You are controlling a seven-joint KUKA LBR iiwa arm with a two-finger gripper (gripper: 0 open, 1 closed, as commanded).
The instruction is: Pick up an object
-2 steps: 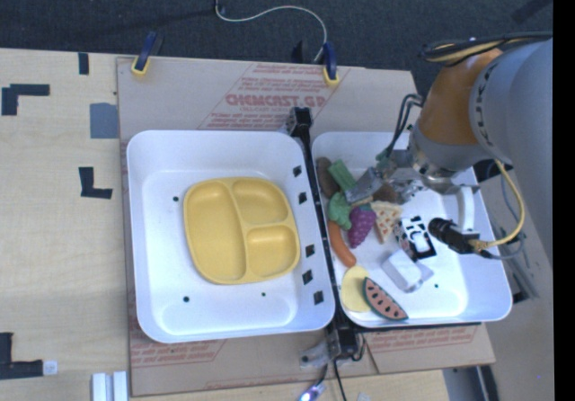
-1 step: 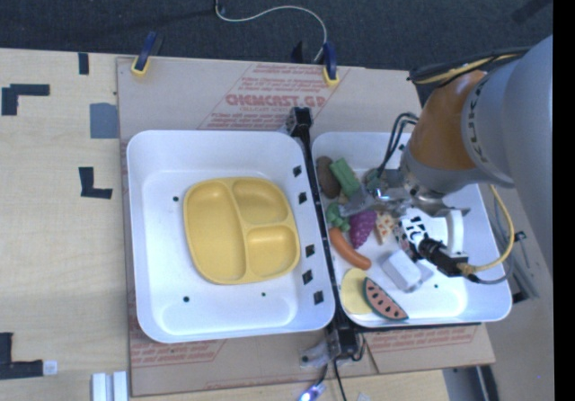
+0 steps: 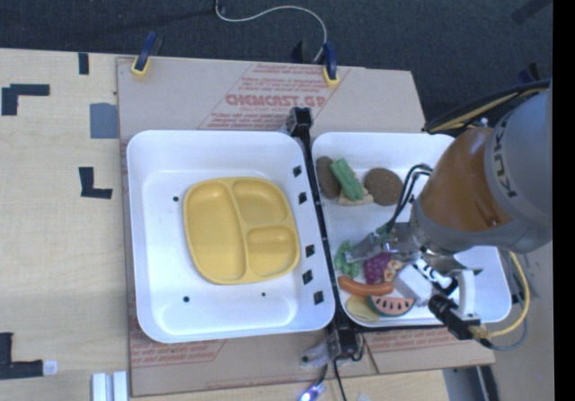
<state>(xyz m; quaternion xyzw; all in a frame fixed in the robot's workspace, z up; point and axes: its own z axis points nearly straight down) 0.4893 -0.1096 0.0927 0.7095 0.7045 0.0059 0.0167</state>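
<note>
Here, the left bin (image 3: 144, 237) holds a yellow divided plate (image 3: 241, 228) lying flat near its middle, well apart from everything else. The right bin (image 3: 490, 296) carries a crowd of toy foods: a green vegetable piece (image 3: 346, 178) resting on a pale slice (image 3: 325, 180) near the far left corner, a brown round piece (image 3: 384, 184) just beside them, and nearer the camera a leafy green piece (image 3: 344, 258), a purple grape cluster (image 3: 378, 267), an orange carrot-like stick (image 3: 364, 287), a yellowish piece (image 3: 359, 305) and a watermelon slice (image 3: 393, 305), all touching or nearly so along the bin's near left side. The arm (image 3: 490, 183) reaches in from the right, its orange band (image 3: 458, 183) hanging over the bin, and it covers the bin's right middle. The gripper (image 3: 382, 251) sits low among the near cluster, right over the grapes and leafy piece, with food crowded on every side. Whether the fingers are spread or pressed together I cannot tell, nor whether anything sits between them. Both bins rest on a cardboard sheet (image 3: 269, 102) on the surface (image 3: 54, 282), held by clamps (image 3: 144, 57) at its far edge.
</note>
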